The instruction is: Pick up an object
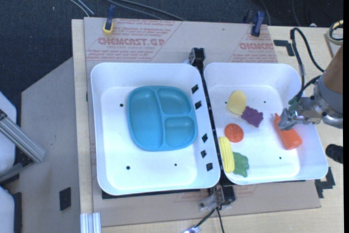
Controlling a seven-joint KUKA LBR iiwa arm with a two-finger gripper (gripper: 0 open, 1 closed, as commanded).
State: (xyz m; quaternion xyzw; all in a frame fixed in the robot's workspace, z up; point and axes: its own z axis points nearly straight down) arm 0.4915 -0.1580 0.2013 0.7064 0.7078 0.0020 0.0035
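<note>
- gripper is down in the right bin, right at the top of the orange carrot toy
- can't tell whether it's actually gripping
- blue divided tray sits in the left bin

A blue divided tray was seen in the left bin; the gripper was positioned over an orange toy in the right bin.
</note>
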